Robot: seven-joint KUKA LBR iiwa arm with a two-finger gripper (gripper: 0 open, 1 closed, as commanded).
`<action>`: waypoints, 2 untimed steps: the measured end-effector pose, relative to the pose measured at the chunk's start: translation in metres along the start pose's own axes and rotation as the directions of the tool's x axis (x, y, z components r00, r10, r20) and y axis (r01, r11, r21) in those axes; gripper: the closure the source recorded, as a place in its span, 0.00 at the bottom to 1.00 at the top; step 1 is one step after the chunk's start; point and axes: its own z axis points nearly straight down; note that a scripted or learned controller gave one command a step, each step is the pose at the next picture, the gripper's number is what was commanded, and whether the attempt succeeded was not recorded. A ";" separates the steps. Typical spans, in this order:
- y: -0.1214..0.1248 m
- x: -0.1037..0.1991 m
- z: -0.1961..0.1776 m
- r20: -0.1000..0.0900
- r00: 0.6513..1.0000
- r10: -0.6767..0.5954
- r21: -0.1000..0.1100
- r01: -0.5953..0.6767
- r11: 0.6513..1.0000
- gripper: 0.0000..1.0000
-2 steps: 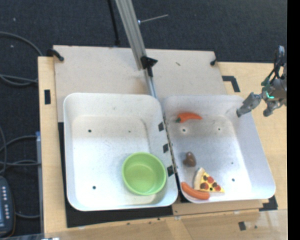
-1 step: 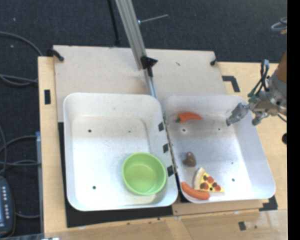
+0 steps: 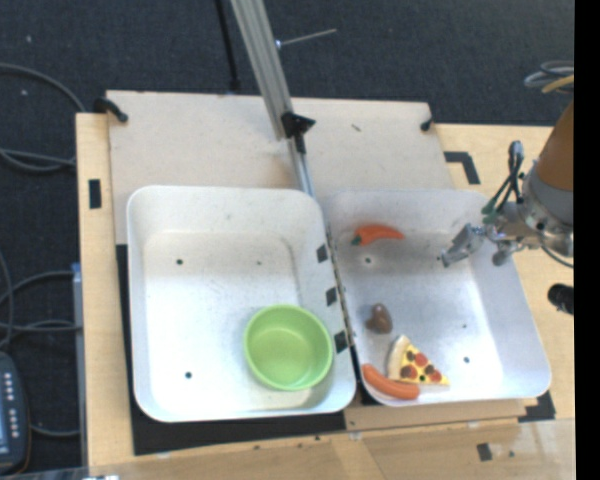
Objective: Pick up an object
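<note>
Objects: a handful of small toys lie loose in the right bin, none of them gripped.
Orange piece: smooth, curved, carrot-like, near the right bin's far wall.
Brown lump: rounded, dull, toward the right bin's middle, nearer its left wall.
Pizza slice: flat wedge, pale with red dots, by the right bin's near rim.
Sausage: glossy orange-red tube, touching the pizza slice at the right bin's near edge.
Green bowl: round, smooth plastic, in the left bin, just beside the right bin's left wall.
Gripper: grey metal, over the right bin's far right part, fingers parted with nothing between them.
Arm: reaches in above the right bin's right rim, wrist angled leftward.
</note>
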 end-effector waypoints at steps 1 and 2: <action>-0.004 -0.005 0.044 0.000 1.000 0.000 0.000 0.000 1.000 0.00; -0.002 -0.006 0.029 0.001 1.000 0.001 -0.008 -0.001 1.000 1.00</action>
